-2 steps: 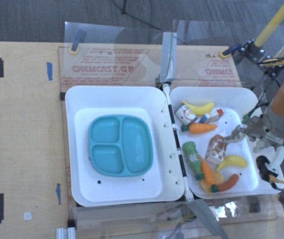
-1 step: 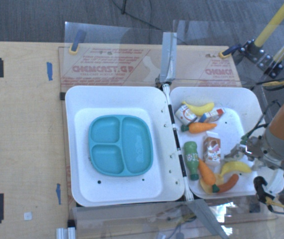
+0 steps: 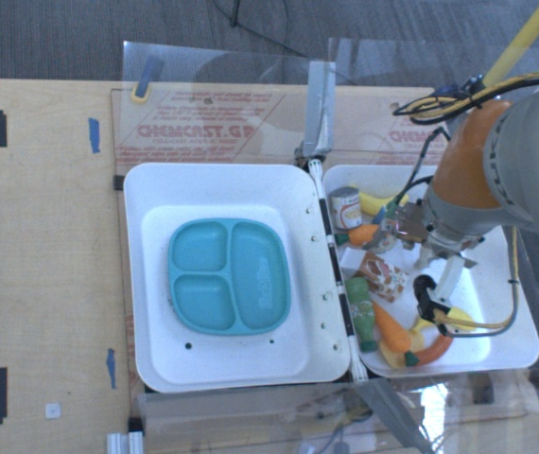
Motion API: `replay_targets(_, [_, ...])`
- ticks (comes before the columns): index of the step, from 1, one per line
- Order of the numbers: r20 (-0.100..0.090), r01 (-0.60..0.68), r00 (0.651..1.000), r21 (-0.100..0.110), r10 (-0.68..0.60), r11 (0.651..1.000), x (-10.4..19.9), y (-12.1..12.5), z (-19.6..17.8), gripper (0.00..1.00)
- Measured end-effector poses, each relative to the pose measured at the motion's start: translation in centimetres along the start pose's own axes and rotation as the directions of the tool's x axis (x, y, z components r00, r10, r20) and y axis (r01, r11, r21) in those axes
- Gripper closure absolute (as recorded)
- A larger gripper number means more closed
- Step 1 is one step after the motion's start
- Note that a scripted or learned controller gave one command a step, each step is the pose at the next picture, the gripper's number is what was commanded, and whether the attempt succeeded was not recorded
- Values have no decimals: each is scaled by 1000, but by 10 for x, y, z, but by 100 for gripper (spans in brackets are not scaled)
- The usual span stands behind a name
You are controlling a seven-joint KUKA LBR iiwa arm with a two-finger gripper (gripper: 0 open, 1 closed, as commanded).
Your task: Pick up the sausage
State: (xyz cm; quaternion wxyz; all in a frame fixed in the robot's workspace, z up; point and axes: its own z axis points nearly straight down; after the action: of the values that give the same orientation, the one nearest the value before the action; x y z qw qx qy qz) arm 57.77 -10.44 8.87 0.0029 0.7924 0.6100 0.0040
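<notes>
Red CHEMCAST print marks the clear sheet (image 3: 203,121); sausage (image 3: 433,350) lies in right bin (image 3: 520,346).

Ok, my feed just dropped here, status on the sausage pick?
Pincer low over the right bin, among the toy food. Sausage at the bin's near edge, apart from it. Carrot close beside the sausage.

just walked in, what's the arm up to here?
The KUKA arm reaches into the right bin, its tool over the toy food beside the can. The sausage lies at that bin's near edge, apart from the tool, not yet picked up. The left bin holds a teal plate.
</notes>
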Motion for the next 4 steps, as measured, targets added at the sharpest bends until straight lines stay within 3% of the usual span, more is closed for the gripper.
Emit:
replay_targets(1, [12, 33, 999, 52, -33, 998, 22, 77, 5, 0])
replay_targets(2, [4, -106, 994, 8, 106, 994, 73, 74, -96, 0])
replay_targets(3, [2, -86, 996, 1, 86, 996, 24, 58, -16, 0])
replay_targets(4, [2, 48, 999, 5, -48, 999, 2, -1, -1, 0])
